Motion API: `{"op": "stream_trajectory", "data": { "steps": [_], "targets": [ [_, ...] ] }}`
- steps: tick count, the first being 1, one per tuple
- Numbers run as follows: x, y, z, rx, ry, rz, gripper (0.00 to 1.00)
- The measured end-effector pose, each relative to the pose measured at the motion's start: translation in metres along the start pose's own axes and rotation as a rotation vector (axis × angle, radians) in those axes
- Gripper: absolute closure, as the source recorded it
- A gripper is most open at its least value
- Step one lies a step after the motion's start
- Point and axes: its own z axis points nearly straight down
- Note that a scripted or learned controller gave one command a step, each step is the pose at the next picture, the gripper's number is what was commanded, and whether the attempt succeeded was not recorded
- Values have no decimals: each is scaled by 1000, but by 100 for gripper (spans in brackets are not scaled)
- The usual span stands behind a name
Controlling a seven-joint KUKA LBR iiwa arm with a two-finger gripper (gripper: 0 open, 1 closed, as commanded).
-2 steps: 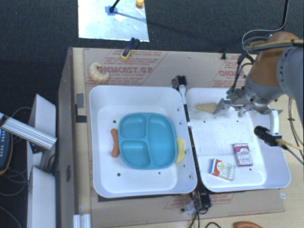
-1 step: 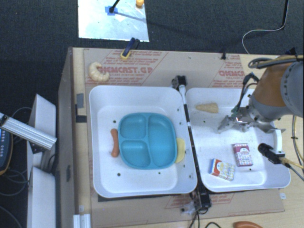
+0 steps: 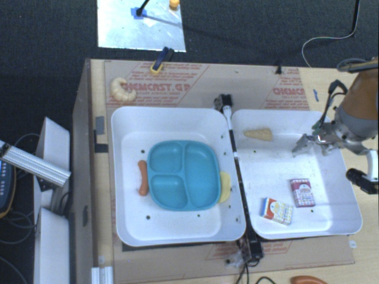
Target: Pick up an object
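You had the fingers (image 3: pixel 311 142) spread apart and empty, hanging over the upper right part of the right bin (image 3: pixel 340 226), with nothing between them. One fingertip reached left toward the bin's middle; the other sat nearer the wrist. The gripper hung from the grey arm (image 3: pixel 358 108) with its orange band, which came in from the right edge over the bin's rim.

Nearest to the fingers was the pale wedge-shaped piece (image 3: pixel 259 134), lying flat near the bin's upper left corner, apart from the fingertips. Lower down in the same bin lay the small red-and-white box (image 3: pixel 302 192), and just left and below it the second small carton (image 3: pixel 278 210), tilted, near the front wall. These were your candidates for the pick; none was touched.

The left bin (image 3: pixel 127 176) held the blue divided tray (image 3: pixel 182 175), with an orange sausage-shaped item (image 3: pixel 143 178) beside its left edge and a yellow piece (image 3: pixel 225 186) peeking out at its right. A pale curled thing (image 3: pixel 122 89) sat on the tabletop (image 3: pixel 249 81) behind that bin.

By my reading, you were at the approach step: no target yet closed on. The next move called for choosing one item, centring the open fingers over it, descending until they straddled it, then closing.
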Motion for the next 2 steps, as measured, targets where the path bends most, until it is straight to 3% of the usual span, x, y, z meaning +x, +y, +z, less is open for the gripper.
{"op": "stream_trajectory", "data": {
  "steps": [1,2],
  "targets": [
    [65,-77,-53,2,3,-2,0],
    [25,-84,10,6,3,1,0]
  ]
}}
